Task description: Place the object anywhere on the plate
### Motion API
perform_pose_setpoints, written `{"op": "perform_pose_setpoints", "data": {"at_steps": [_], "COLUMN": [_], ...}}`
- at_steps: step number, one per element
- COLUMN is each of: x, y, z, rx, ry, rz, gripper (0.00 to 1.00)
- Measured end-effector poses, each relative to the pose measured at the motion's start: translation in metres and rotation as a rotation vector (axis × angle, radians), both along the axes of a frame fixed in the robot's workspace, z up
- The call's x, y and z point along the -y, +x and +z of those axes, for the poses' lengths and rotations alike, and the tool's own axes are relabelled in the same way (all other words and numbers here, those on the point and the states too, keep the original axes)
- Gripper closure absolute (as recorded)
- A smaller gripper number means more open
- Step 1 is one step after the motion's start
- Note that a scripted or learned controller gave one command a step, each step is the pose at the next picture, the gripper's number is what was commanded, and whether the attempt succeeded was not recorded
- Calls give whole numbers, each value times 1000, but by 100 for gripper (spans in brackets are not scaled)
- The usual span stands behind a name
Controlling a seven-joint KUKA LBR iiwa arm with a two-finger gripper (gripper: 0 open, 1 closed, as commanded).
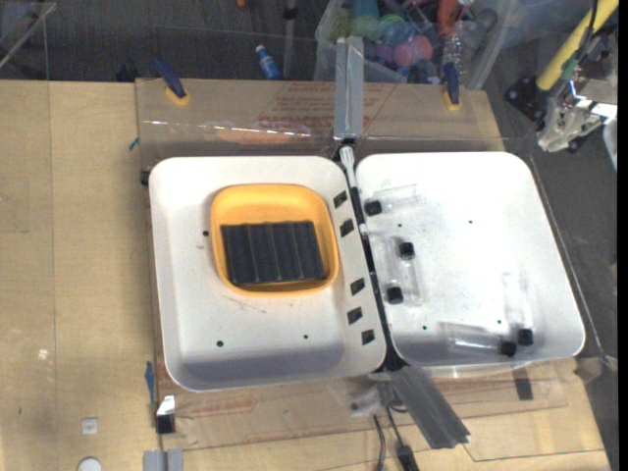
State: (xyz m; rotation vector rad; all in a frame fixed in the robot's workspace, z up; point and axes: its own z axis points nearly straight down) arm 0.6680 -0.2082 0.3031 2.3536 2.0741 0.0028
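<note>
End effector (568,124) hangs beyond the right bin (546,226), near a toy-filled tub (412,18).

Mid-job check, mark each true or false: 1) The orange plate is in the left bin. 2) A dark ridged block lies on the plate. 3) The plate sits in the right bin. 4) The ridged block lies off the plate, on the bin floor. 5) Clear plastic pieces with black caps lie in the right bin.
1) True: the orange plate sits in the left bin.
2) True: the dark ridged block lies on it.
3) False: the right bin holds no plate; the plate is in the left bin.
4) False: the block rests on the plate.
5) True: clear plastic pieces with black caps lie there.
</note>
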Motion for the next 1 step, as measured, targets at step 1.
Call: {"op": "perform_pose_setpoints", "data": {"at_steps": [1], "x": [5], "y": [0], "z": [36], "rx": [2], "ry": [-2], "rz": [386], "gripper": [100]}}
